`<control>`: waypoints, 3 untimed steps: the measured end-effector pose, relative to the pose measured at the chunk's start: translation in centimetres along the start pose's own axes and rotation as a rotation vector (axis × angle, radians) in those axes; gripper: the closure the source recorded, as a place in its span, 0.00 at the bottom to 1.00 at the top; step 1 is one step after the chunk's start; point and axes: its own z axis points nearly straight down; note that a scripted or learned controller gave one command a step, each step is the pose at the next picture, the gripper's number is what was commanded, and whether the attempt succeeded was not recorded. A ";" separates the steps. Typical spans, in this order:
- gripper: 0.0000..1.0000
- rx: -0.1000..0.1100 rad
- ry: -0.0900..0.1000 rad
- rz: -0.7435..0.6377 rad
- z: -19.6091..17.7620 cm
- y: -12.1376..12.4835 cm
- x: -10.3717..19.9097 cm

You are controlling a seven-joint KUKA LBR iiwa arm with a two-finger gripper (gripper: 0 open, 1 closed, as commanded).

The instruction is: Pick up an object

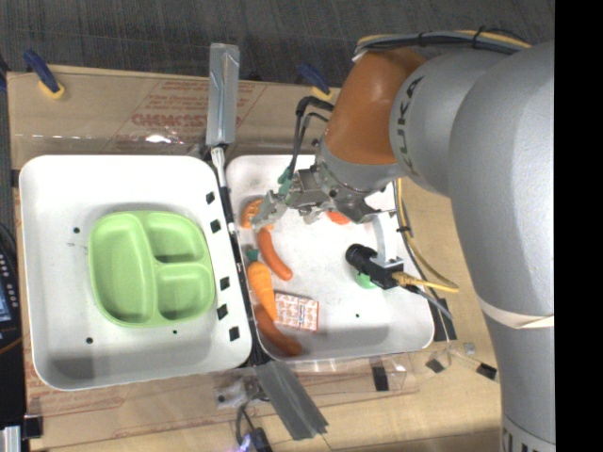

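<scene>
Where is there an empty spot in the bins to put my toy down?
Left bin: bare white floor all round the green plate, widest along its lower edge in the view. Right bin: a bare patch right of the patterned packet. Crowded: the right bin's left side, with the carrots and packet, and under the gripper.

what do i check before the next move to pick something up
1. pincer over the right bin: ok
2. pincer holding anything: cannot tell
3. orange sausage lying free on the floor of the right bin: ok
4. carrot clear of that bin's left wall: not ok, it lies against it
5. patterned packet graspable: cannot tell, it lies flat
6. green plate out of the way, in the left bin: ok
</scene>
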 end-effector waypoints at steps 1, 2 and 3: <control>0.00 -0.002 -0.001 -0.010 10.0 1.7 -4.1; 0.00 -0.003 -0.001 -0.008 2.4 -0.7 -8.2; 0.00 0.000 0.000 -0.105 10.0 0.5 -4.0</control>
